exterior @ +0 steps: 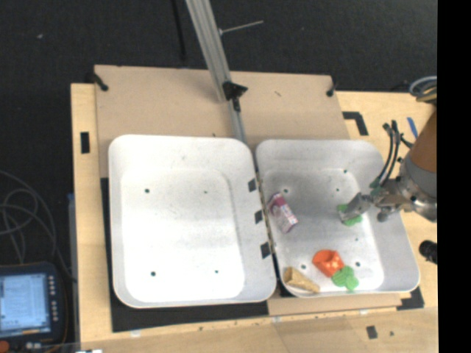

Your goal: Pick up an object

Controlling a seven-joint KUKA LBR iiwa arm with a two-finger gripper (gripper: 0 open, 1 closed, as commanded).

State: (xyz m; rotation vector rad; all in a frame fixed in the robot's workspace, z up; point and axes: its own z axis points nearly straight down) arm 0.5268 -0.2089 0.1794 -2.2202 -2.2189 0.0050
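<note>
- The pincer [358, 209] is hanging low over the right bin [309, 160], near that bin's right wall, with the arm [419, 164] reaching in from the right.
- A small green piece [351, 215] is lying right at the pincer's tip, touching or almost touching it; whether it is sitting between the fingers or just beneath them, the view is too small to tell, and likewise whether the pincer is open or closed.
- This green piece is looking like the nearest candidate: it is lying just to the left of and below the pincer's tip in the view, so barely any sideways travel seems needed.
- The other things are lying well apart from the pincer toward the bin's near edge: an orange object [327, 261], a second green object [344, 279] just beside it, and a tan wedge [300, 279].
- A small pink-and-white packet [282, 212] is lying by the bin's left wall, its long axis running slantwise.
</note>
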